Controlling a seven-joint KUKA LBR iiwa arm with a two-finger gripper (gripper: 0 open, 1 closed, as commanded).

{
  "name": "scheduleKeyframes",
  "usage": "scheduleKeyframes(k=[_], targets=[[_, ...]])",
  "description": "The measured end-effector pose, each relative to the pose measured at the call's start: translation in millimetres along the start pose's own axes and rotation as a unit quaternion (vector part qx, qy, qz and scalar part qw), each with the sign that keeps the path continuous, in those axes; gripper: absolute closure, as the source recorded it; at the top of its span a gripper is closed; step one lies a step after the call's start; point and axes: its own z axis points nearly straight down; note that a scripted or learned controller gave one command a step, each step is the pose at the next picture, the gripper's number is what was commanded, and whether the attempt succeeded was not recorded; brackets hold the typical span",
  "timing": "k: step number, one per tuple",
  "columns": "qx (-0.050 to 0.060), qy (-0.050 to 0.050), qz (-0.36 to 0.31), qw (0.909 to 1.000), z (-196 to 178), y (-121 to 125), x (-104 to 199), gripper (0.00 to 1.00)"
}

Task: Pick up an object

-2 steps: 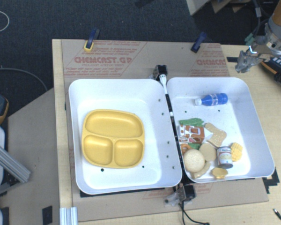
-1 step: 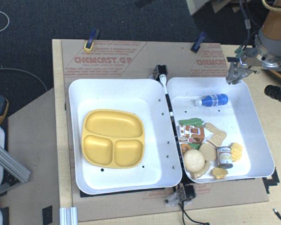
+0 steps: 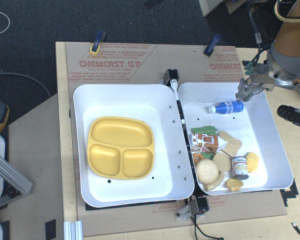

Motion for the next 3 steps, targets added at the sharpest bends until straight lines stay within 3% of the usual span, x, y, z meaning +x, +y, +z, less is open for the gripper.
scheduleKeyframes(k=[2, 3], targets=[[0.0, 0.0, 0.0, 1.0, 1.3, -93.5, 59.7, 1.0], [0.0, 0.0, 0.001, 1.0, 0.8, -101.6, 56.3, 1.0]])
